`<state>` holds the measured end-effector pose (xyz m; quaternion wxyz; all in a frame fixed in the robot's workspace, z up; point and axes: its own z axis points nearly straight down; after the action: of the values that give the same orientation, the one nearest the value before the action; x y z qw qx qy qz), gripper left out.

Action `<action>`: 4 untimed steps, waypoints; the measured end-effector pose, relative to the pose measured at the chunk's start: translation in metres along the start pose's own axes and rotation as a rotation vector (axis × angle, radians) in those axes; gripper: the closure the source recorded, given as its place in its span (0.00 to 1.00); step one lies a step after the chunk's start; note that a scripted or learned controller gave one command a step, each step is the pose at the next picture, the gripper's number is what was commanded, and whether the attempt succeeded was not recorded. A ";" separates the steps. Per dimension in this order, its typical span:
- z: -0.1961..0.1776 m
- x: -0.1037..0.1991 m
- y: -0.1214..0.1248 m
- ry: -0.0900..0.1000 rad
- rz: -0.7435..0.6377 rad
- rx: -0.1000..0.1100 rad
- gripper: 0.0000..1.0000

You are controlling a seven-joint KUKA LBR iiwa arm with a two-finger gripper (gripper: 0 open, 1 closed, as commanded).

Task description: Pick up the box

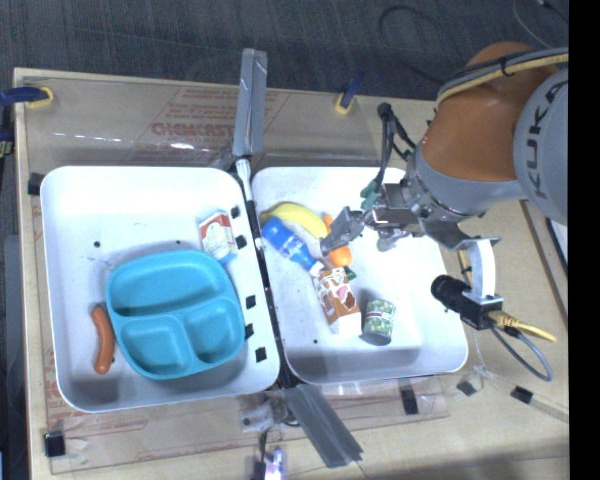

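The gripper (342,230) hung low over the right bin (420,343); whether its jaws were parted or closed could not be told. Just below it lay an orange item (340,256), then the box (337,296), tilted, with a can (378,321) beside it. A banana (295,216) and a blue bottle (290,244) lay near the divider. The left bin (70,198) held a blue tray (175,313), a sausage (102,338) and a carton (216,234).

Box in the right bin

We see the small printed box (337,296) lying tilted near the middle of the right bin (435,343).
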<state>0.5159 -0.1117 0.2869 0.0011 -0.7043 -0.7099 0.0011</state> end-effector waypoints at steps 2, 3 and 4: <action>0.116 -0.027 -0.036 0.000 -0.041 -0.002 0.00; 0.106 -0.028 -0.035 -0.002 -0.047 -0.003 1.00; 0.139 -0.009 -0.039 0.001 -0.371 -0.001 1.00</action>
<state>0.4770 -0.1206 0.1484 0.0012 -0.5612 -0.8277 0.0003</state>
